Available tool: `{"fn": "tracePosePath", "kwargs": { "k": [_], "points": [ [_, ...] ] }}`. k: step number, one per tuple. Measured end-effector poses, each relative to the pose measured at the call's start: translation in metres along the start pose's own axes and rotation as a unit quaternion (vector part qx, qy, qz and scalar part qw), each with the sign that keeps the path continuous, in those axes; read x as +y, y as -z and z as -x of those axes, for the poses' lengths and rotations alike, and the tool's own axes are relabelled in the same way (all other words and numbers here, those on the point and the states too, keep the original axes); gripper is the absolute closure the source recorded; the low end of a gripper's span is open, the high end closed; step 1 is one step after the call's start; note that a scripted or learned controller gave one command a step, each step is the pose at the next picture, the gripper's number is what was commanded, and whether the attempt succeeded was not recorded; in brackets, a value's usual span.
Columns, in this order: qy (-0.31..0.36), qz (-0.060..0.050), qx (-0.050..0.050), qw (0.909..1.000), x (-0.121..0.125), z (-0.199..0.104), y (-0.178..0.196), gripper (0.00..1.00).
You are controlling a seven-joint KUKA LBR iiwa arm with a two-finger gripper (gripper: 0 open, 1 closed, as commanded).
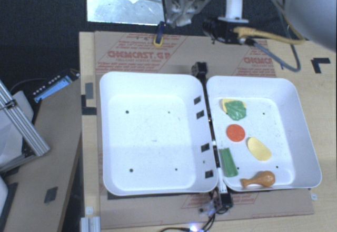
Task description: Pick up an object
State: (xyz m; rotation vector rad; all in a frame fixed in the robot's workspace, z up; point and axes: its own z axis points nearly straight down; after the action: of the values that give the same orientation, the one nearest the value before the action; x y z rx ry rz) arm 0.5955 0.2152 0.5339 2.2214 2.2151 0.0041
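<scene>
Here, on the far left, an aluminium rail (18,123) slants across a side bench, with a small blue-and-black device (52,87) lying just beyond it. Next comes the table (89,120), covered by a printed cardboard sheet (137,54) that bears two shallow white bins touching side by side. The left bin (113,173) shows its bare white floor with a few dark dots. Along the seam between the bins sits a row of small black clips (200,115).

The right bin (300,120) holds five things, all well below the hand: a green leafy piece on a yellow one (235,109) near the far left corner, an orange-red disc (235,132) just beneath it, a pale yellow oval (259,149) to its right, a green bar (228,162) by the near left wall, and a brown drumstick shape (259,179) at the near edge.

Up at the top, the hand (179,12) hangs beyond the bins, above the cardboard's far edge, grasping nothing; whether its grip is released or clenched I cannot tell.
</scene>
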Motion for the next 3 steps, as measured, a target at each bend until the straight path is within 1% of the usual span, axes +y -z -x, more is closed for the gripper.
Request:
{"fn": "tracePosePath", "kwargs": {
  "k": [1, 2, 3],
  "points": [
    [0.001, -0.002, 0.000, 1.0000, 0.054, 0.023, 0.000, 1.00],
    [0.006, -0.002, 0.002, 1.0000, 0.015, -0.022, 0.002, 1.00],
    [0.006, -0.009, -0.001, 0.9999, -0.110, -0.020, -0.111, 1.00]
  ]
}}
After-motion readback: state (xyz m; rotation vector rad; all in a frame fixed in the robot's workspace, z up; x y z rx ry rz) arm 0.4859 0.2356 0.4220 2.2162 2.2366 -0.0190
